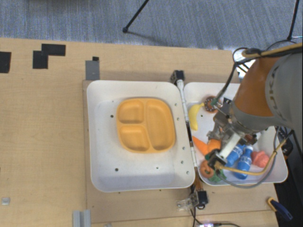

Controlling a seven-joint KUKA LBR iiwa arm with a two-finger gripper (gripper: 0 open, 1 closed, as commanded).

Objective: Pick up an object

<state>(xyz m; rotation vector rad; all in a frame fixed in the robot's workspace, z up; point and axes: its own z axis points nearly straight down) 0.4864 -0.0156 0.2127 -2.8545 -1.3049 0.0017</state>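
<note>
While the pincer [220, 135] hangs low over the right bin [201, 92], I cannot tell whether it is open or closed. Right bin count: one yellow banana [194, 116], one orange carrot [203, 147] beside the pincer, two blue bottles [240, 158], one pink piece [260, 159]. Left bin [104, 164]: one yellow divided plate [142, 125].

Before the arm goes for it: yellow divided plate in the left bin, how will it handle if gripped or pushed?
The plate looks like moulded plastic, so probably stiff and light. It lies flat and wide in the left bin, so a grasp likely works only on its raised rim. Pushed, it should slide on the smooth floor, not tip or roll.
</note>
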